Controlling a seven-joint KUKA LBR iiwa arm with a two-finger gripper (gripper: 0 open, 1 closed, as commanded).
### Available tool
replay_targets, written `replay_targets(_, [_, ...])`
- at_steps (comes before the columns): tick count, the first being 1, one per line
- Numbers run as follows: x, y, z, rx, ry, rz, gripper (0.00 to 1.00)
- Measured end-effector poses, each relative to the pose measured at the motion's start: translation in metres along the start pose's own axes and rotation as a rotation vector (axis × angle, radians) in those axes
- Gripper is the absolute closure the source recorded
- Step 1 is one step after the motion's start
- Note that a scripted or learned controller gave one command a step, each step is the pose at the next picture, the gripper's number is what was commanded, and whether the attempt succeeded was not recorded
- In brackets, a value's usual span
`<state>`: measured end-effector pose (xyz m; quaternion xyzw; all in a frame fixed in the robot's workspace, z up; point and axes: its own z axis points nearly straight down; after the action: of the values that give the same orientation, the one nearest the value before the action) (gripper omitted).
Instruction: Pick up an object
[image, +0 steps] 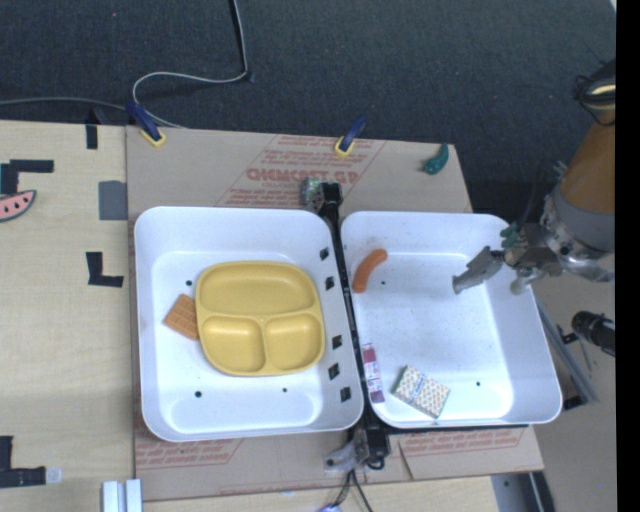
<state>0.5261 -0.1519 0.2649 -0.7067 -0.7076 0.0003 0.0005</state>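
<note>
My gripper (492, 280) hangs over the right side of the right bin (520, 400), its fingers spread apart with nothing between them. An orange sausage-shaped piece (368, 270) lies at the bin's far left, well to the left of the gripper. A small patterned packet (421, 391) rests near the front of the same bin. A thin pink-and-white stick pack (372, 372) lies along the bin's left wall.
The left bin (160, 240) holds a yellow divided plate (262, 316) with a brown waffle-like square (182, 317) tucked at its left edge. A black divider (338, 290) runs between the bins. Clips and a cable sit on the cardboard behind.
</note>
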Motion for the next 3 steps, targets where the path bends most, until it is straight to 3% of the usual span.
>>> replay_targets(1, [0.044, 0.072, 0.166, 0.004, 0.001, 0.000, 0.00])
replay_targets(2, [0.053, 0.096, 0.179, -0.003, -0.006, 0.003, 0.00])
replay_targets(3, [0.054, 0.096, 0.169, -0.004, -0.005, 0.002, 1.00])
